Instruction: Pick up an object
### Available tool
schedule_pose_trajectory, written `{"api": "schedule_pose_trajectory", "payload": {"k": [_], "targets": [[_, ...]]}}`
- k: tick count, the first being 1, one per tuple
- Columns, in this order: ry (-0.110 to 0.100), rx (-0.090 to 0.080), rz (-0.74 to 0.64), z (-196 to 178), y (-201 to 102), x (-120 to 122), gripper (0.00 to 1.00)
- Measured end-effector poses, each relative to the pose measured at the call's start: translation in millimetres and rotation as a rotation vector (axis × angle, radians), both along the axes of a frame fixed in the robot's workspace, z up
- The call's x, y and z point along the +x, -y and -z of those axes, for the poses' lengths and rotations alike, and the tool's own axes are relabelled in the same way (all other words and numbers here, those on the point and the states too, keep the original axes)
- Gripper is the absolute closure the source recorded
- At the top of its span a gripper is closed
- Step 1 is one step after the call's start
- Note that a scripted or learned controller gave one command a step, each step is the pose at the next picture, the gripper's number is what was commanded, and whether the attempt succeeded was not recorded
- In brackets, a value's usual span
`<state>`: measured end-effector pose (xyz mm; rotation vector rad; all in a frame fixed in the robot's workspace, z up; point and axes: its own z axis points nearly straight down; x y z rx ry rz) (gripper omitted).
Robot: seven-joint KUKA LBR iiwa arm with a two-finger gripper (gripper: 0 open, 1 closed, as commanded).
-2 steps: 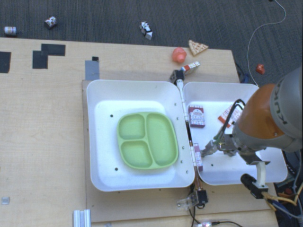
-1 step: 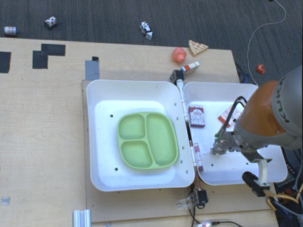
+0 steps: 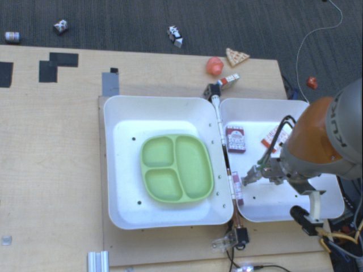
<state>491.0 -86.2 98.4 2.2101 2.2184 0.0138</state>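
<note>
pincer (image 3: 251,177): low inside the right bin (image 3: 283,208), over bare white floor near that bin's left wall; whether its tips are spread or pressed together, I cannot tell, since they are small and blurred, and nothing can be made out between them.
nearest candidate: a small maroon box (image 3: 235,139) lies flat on the bin floor, up and a little left of the pincer, apart from it.
second candidate: a red-and-white flat packet (image 3: 273,135) lies up and to the right of the pincer, partly hidden by the arm's orange band (image 3: 309,137).
left of the pincer: the divider between the two bins, then the left bin (image 3: 113,169) carrying a green divided plate (image 3: 176,168).
risk, empty close: the pincer appears to sit on bare floor, so closing here would likely catch nothing.
risk, wall: it is near the divider, so a drift left could knock the rim.
risk, flat box: the box lies low and flat; tips may slide over it or push it against the wall instead of gripping.
risk, packet: the arm covers part of it, so its edge is hard to judge.
far above the pincer: a red ball (image 3: 214,66) sits on the bench (image 3: 51,152), outside both bins.
</note>
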Motion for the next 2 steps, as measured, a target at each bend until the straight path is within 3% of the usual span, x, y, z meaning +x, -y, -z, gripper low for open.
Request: {"api": "schedule_pose_trajectory", "payload": {"k": [1,2], "targets": [[0.004,0.0,-0.003,-10.5,-0.7,1.5,1.0],[0.004,0.001,-0.003,-10.5,-0.8,1.5,0.0]]}}
